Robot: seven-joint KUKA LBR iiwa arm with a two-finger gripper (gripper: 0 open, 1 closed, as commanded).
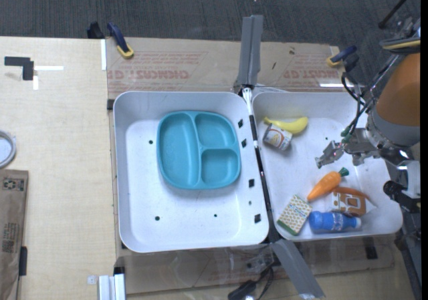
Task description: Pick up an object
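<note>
Nearest the camera, at the bottom edge of the right-hand shallow white bin (314,101), a blue plastic bottle with a white cap (332,222) lies on its side, with a small green-and-white patterned packet (293,215) just beside it at nine o'clock. Touching the bottle at twelve to one o'clock is an orange-and-white carton (352,200). At eleven o'clock from that carton lies an orange toy carrot with a green top (326,184), tilted, its green end pointing toward one o'clock.

The metal two-finger gripper (330,156) hangs just above the carrot, at twelve o'clock from it, coming in from the three o'clock side on the grey arm with its orange band (402,95). Its fingers stand parted and nothing lies between them.

Farther back, a small cylindrical tin with a printed label (277,137) lies on its side, touching a yellow toy banana (289,123) at its one o'clock.

In the left-hand white bin (127,178), a turquoise three-compartment plastic plate (199,150) sits toward twelve o'clock of centre.
</note>
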